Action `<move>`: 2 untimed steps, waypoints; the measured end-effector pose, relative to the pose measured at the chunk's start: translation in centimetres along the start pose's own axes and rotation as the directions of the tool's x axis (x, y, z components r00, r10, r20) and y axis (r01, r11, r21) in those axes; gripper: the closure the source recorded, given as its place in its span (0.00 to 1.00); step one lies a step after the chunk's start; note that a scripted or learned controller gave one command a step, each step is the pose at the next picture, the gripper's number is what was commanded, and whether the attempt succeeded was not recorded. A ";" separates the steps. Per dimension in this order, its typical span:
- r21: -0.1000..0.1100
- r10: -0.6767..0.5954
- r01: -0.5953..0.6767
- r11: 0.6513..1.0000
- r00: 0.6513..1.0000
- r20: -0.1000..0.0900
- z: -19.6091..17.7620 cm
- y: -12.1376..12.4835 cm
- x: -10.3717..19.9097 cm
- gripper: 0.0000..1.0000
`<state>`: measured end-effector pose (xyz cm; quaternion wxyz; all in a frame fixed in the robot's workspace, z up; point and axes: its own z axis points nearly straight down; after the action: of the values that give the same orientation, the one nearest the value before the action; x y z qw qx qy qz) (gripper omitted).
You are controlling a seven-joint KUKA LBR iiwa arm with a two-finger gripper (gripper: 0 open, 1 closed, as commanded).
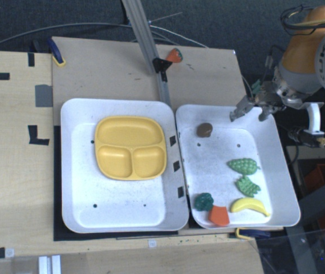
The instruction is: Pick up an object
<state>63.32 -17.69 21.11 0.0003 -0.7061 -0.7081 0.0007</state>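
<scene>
Fingers [234, 115] of the tool [248, 114] stand spread apart, with nothing between them, over the far rim of the right bin [282, 170]. One dark fingertip points toward the bin's far left part, the other sits near the far right corner. Behind the tool, the grey and orange arm [305, 50] comes in from the right.

Closest to the tool is a small brown round object [204, 130], lying on the bin floor just to the left of and a little nearer the camera than the left fingertip, apart from it. Farther toward the near side of the bin lie two green leafy pieces [243, 165], one behind the other [247, 185]. Beyond those, along the near rim and well apart from the tool, are a yellow banana [250, 206], an orange block [219, 215] and a dark green lump [203, 201], the block and lump touching.

Left bin [77, 210], farther left of the tool, carries a yellow divided tray [131, 147] with three compartments. Both bins sit on the wooden surface [105, 67]. A grey pole [142, 30] with an orange-tipped clamp [174, 55] rises beyond the bins.
</scene>
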 end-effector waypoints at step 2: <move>0.004 0.001 -0.001 1.000 1.000 0.000 4.3 0.0 0.1 0.00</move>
<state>63.34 -17.59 16.76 0.0015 -0.7064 -0.7078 0.0022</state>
